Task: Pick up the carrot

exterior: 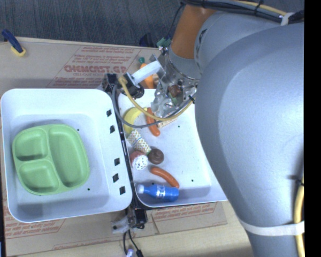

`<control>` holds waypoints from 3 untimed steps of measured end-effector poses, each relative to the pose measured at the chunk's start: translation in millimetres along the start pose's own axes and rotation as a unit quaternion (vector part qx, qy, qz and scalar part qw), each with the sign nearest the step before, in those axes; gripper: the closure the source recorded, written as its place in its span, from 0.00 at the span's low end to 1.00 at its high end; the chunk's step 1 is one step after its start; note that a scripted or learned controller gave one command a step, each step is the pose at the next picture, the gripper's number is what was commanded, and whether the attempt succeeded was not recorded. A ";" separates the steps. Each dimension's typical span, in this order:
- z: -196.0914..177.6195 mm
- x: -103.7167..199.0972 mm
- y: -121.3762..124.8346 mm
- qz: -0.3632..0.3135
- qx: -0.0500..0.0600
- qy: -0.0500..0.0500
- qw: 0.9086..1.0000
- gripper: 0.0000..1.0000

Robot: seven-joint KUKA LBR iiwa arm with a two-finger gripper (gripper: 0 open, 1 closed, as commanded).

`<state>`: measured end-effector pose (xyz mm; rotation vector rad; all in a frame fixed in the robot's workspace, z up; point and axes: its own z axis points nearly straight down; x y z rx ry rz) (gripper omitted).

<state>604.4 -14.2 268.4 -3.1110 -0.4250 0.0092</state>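
Note:
A small orange carrot (153, 127) lies in the right bin (203, 170), near its upper left part and beside a yellow fruit (130, 116). My gripper (160, 110) is low over the bin, directly above the carrot's upper end and touching or nearly touching it. The wrist and its cables hide the top of the carrot.
The right bin also holds a patterned piece (137, 140), a brown ball (157, 156), a red-and-white piece (139, 162), an orange-red sausage shape (165, 177) and a blue bottle (158, 192). A green divided plate (51, 158) sits in the left bin (21, 103).

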 end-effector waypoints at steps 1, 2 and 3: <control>-13.6 -2.3 77.1 0.012 0.001 0.001 1.000 1.00; -107.2 2.5 88.0 0.033 0.000 0.002 0.999 1.00; 19.8 17.5 17.9 0.010 0.000 -0.001 1.000 1.00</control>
